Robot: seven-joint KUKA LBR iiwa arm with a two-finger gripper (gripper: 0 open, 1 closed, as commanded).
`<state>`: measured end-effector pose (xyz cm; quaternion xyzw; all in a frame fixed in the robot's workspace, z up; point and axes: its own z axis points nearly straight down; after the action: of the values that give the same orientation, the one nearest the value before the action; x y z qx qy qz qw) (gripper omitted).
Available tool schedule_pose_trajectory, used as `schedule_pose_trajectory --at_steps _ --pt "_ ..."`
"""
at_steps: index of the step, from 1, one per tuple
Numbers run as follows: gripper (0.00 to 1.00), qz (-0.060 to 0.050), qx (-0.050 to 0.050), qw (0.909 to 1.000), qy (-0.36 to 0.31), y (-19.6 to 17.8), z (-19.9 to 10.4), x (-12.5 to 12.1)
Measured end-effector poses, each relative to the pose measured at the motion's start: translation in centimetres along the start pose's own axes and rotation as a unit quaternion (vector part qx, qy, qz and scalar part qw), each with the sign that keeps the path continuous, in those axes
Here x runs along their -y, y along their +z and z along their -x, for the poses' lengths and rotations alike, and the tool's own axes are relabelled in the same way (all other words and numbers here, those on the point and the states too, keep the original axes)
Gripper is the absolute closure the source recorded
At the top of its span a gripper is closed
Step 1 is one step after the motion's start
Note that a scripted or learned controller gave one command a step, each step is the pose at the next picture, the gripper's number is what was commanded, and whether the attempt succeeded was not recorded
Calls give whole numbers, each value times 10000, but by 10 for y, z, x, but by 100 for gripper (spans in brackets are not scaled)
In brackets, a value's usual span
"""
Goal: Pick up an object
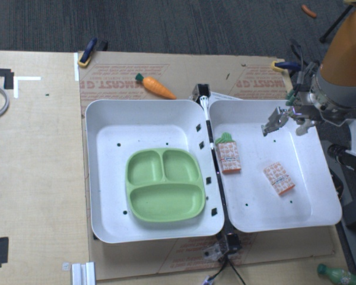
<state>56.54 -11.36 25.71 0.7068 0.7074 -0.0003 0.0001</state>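
While the gripper [277,122] hovers with fingers spread and nothing between them over the right bin's [320,215] back edge, two patterned packets [279,178] lie mid-bin, probably awaiting a descent

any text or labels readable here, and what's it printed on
Red lettering on the cardboard sheet under the bins, seen upside down near its top edge: too blurred to read with certainty.
Red pattern on the two small packets in the right bin: too small to read.
Green divided plate: no text.
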Motion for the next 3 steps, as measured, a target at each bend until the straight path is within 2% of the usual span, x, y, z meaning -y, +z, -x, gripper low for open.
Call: schedule_pose_trajectory --at_steps 1,2,3 --pt "0 1 -2 9996 -285 87 36 63" --pt "0 35 21 9833 -1818 161 33 51" --pt "100 81 58 9836 -1799 150 35 48"
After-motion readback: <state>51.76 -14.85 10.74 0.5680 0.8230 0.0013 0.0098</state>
